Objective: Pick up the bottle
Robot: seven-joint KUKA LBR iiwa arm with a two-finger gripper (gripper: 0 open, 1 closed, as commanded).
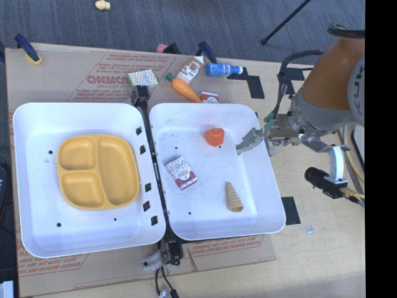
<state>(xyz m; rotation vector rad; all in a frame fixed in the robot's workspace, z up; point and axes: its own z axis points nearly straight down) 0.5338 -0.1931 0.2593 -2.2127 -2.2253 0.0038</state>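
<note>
A small blue bottle (222,70) lies on its side on the bench behind the right bin (263,191). Just left of it lies a white bottle with an orange label (191,69). Both rest outside the bins. My gripper (250,141) hangs over the right bin's right side, low near the wall, well in front of both bottles. Nothing shows in it. The grey arm with its orange band (332,73) reaches in from the right.
The right bin holds a red fruit (214,136), a small carton (180,172) and a cone (234,197). A yellow divided plate (98,170) lies in the left bin. A carrot (185,90), a red packet (209,97) and a green box (142,78) sit near the bottles.
</note>
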